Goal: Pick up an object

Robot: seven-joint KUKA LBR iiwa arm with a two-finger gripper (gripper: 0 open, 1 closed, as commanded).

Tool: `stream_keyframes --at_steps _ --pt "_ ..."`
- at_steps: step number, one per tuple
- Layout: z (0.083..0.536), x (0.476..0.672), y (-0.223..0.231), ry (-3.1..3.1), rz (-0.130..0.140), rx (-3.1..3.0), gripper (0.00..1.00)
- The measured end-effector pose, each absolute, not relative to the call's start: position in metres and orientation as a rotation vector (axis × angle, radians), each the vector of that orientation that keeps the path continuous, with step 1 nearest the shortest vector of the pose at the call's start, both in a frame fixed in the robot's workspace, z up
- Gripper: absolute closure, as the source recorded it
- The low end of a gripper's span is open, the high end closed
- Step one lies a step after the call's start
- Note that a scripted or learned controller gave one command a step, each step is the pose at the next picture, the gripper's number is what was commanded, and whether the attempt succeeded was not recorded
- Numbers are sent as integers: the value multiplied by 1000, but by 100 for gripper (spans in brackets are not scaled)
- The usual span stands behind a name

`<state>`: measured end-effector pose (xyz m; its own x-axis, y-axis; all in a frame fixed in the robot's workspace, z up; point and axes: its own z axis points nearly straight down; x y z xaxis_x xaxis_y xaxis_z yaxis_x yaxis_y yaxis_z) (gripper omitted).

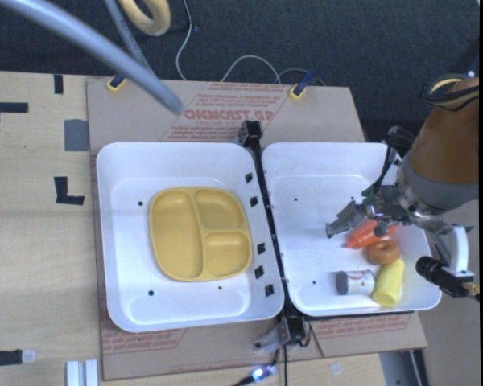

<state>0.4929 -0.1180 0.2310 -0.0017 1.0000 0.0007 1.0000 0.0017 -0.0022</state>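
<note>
Carrot-looking orange piece [361,236] sits in the right bin [306,167], touching the brown doughnut-shaped ring [383,252] just below it. Judging by looks it's a toy veg, prob. light, stiff plastic w/ a smooth, slightly slippery skin; not fragile. Best hold, I'd say, is across the narrow width near its middle, approached from the open left side, since the ring crowds it on the right.

Going left to right: left bin [113,215] carries a yellow divided plate [200,233], three compartments, lying flat, nothing in it. Between the bins runs a black divider strip [262,215]. In the right bin, near the front wall, lies a small white tube [355,281] on its side w/ a dark cap and a red mark on its label, too small to read. Touching it on the right is a yellow bottle-like thing [389,283], tilted. Gripper [356,215] hangs low over the orange piece; jaws look partway open, dark fingers spread to the left, nothing visibly held between them.

Writing: red print on the cardboard sheet [225,107] behind the bins, partly covered; reads roughly "CHEMCAST", can't be sure of the rest.
</note>
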Motion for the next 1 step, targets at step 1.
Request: stream_keyframes --at_steps 1 --pt "168 495 -113 -2218 7 -2216 0"
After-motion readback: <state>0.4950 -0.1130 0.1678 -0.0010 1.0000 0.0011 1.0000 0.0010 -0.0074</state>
